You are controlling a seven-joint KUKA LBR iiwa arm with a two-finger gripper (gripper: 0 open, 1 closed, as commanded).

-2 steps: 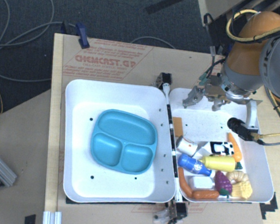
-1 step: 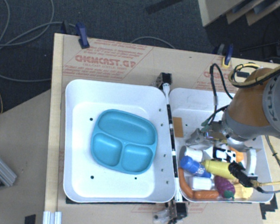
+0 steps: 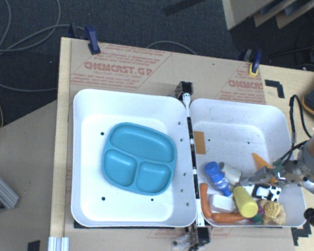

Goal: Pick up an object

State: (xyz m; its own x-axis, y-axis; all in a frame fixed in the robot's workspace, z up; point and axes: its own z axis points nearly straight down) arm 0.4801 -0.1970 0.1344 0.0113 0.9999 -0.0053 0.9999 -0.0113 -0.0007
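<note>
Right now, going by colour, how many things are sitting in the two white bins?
Blue: 2, the plate in the left bin and the small bottle in the right bin
Yellow: 1, the bottle
Orange: 2, the carrot and the small wedge
Tan: 1, the biscuit
Black and white: 1, the little cow
Total: 7

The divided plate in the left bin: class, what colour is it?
Light blue; the three-compartment plastic plate shows plainly in the camera view.

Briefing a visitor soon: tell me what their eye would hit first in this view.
First the blue divided plate, lying alone in the left bin. Then the clutter in the right bin's near corner: a yellow bottle, a blue bottle and a carrot, with the gripper just above them.
</note>
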